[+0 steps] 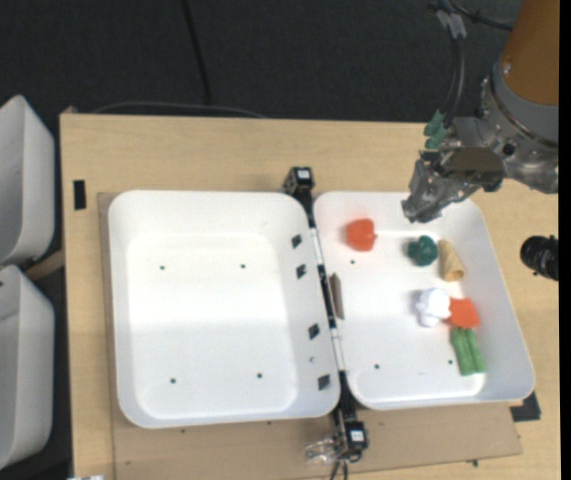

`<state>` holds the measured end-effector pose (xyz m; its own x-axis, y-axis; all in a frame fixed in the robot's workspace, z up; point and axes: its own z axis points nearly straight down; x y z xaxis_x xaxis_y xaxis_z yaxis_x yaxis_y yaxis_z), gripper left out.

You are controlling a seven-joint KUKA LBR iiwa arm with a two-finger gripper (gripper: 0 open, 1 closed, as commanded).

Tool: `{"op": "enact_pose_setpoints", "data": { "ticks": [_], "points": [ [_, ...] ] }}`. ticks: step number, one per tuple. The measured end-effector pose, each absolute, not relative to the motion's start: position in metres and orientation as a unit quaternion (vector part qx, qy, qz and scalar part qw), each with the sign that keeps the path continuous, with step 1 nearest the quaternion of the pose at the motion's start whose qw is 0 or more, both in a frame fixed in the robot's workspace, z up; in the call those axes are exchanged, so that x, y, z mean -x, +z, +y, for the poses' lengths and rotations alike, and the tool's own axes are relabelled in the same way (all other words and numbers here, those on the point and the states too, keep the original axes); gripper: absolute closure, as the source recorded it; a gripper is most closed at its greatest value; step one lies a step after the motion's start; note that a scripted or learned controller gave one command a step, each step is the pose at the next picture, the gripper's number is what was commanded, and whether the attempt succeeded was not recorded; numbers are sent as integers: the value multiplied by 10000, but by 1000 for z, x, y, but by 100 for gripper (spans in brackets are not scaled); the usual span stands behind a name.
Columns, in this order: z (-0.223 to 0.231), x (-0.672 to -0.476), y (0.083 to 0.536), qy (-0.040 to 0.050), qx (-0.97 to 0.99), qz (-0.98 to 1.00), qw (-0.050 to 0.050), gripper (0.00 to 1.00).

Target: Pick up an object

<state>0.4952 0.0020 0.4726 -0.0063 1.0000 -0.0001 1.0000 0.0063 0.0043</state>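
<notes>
Fixed overhead slant onto both bins (205,208)

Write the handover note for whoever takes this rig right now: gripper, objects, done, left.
Gripper: above the right bin's far edge, nothing seen between its fingers.
Objects, all in the right bin: red piece, dark green piece, tan piece, white piece, orange piece, green piece.
Left bin: holds no objects.
Done: nothing lifted.
Left: descend, grasp one object, lift. The dark green piece looks closest.

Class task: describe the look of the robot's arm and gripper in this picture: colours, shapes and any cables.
The arm is grey metal with a broad orange band above the wrist. The gripper is dark grey and tapers downward. Thin dark cables loop beside the wrist, near a small green part.
</notes>
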Motion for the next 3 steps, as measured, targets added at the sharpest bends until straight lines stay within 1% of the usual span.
{"op": "enact_pose_setpoints", "data": {
  "ticks": [1, 2, 3],
  "points": [
    [47, -490, 483, 11, -7050, 7092, 11, 100],
    [88, -490, 484, 6, -7051, 7091, 6, 100],
    [133, -490, 476, -4, -7049, 7093, -2, 100]
  ]
}}
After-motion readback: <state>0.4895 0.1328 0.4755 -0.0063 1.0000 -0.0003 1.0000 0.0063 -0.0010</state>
